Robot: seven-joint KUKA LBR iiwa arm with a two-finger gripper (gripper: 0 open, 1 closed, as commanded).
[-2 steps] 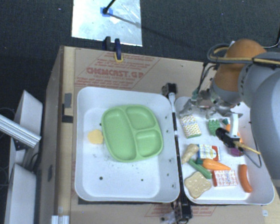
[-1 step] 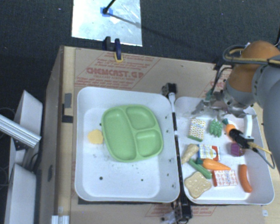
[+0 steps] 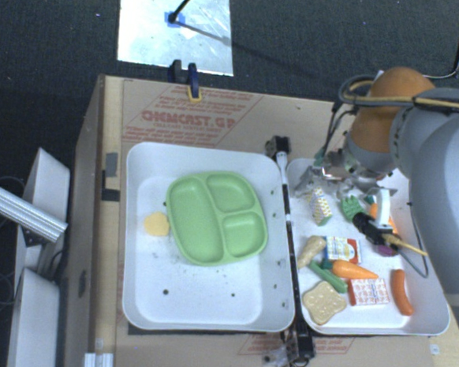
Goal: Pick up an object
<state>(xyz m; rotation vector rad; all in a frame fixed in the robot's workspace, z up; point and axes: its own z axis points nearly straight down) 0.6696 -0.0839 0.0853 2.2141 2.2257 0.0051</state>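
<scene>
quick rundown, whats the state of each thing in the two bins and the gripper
green divided plate: flat in left bin, compartments bare
yellow round piece: flat beside the plate's left edge
gripper: low over right bin's far end, nothing seen held
toy carrot: lying on its side
cracker: flat at near edge
sausage: lying near right wall

**Tight quarters under the gripper, open floor to its left**

The gripper (image 3: 322, 177) sits low in the right bin (image 3: 433, 313), toys packed close: corn cob (image 3: 320, 206) just beneath, carrot (image 3: 355, 270), sausage (image 3: 401, 291) and cracker (image 3: 324, 302) crowding nearer the camera. Across the bin divider (image 3: 288, 223), the green tray (image 3: 215, 216) fills the middle; bare white floor rings it, a yellow disc (image 3: 157, 224) beside.
</scene>
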